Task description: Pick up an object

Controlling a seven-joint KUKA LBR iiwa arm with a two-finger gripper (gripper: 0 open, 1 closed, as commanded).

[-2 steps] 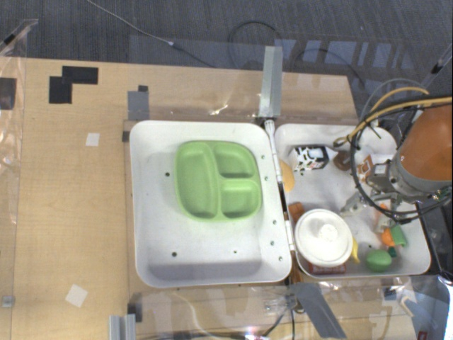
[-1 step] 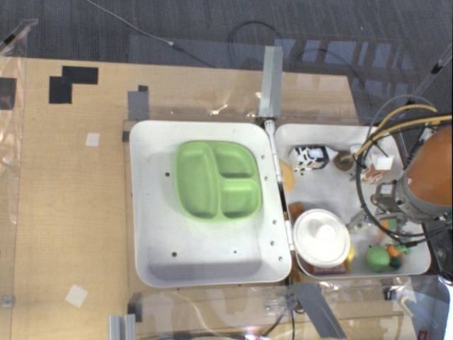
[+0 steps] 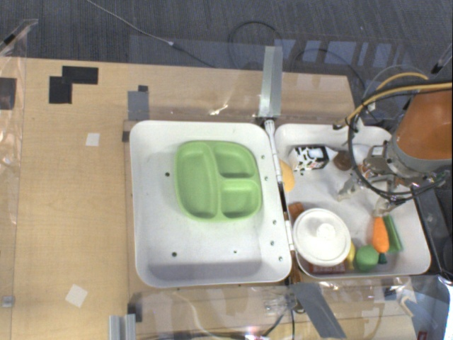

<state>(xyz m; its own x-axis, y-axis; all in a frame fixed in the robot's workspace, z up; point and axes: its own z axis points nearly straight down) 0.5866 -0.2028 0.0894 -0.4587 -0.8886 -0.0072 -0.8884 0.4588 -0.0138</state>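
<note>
gripper (image 3: 364,190) low in right bin (image 3: 425,261), over bare floor near the far side.
finger state: cannot tell. toy carrot (image 3: 381,234) lies just in front of it, beside a green ball (image 3: 366,258) and white lidded bowl (image 3: 322,235); green divided plate (image 3: 217,180) sits in left bin (image 3: 152,211).

A wooden bench (image 3: 71,211) carries two white bins side by side, the left bin (image 3: 152,211) and the right bin (image 3: 417,257). Black tape (image 3: 71,82) marks the bench's far left. A cable (image 3: 248,30) loops behind.
</note>
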